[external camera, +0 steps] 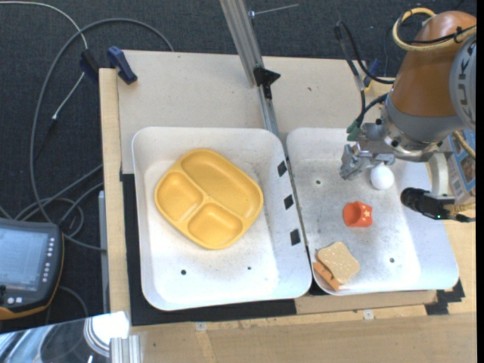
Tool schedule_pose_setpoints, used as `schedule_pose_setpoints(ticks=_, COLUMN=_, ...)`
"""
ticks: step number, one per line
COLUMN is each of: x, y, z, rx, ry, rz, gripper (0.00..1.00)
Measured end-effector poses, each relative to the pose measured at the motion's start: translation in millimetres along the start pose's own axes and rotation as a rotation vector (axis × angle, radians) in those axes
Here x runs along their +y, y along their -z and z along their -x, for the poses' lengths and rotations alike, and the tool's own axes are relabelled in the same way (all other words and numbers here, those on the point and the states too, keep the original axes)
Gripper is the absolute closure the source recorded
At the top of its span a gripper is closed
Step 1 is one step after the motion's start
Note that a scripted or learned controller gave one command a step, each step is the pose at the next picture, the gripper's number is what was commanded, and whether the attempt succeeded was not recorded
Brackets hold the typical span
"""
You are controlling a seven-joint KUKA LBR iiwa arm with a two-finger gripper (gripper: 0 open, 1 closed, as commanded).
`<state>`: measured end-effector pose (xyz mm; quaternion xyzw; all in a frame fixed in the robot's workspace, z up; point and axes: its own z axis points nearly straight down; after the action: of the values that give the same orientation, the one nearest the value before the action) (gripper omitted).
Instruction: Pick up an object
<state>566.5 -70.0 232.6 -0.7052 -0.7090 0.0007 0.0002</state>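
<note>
From the camera view, the surface [189, 89] carries two shallow white bins side by side. The left bin [151, 278] holds a yellow divided plate [209, 198] lying flat near its middle. The right bin [423, 267] holds three small things: a white ball [382, 177] toward its far side, an orange-red piece [358, 214] near the middle, and a tan slice of toy bread [337, 264] at the near left corner, resting on something orange beneath it.

The grey arm with its orange band comes in from the right, and the gripper [354, 162] hangs low over the far part of the right bin, just beside the white ball on the ball's left. Nothing shows between its fingers [348, 166], so it carries nothing; how far apart they stand I cannot tell from this slant.

As a judgement, the step in hand is the approach to a grasp, with the white ball the likeliest target since it lies nearest. The next move calls for centring the gripper over the ball, which sits slightly to one side of it, then going down and closing squarely; a round ball could easily roll away from an off-centre pinch.
</note>
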Motion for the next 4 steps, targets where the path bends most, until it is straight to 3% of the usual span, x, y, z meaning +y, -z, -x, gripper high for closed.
schedule_pose_setpoints(ticks=2, x=45.3, y=-5.1, z=-8.2, rx=0.0, ry=-0.001, rz=0.001, gripper=1.0)
schedule_pose_setpoints(ticks=3, x=54.8, y=1.3, z=1.4, rx=-0.001, ry=-0.004, rz=0.002, gripper=1.0)
schedule_pose_setpoints(ticks=4, x=52.6, y=-17.5, z=5.7, rx=0.001, ry=-0.005, rz=-0.006, gripper=1.0)
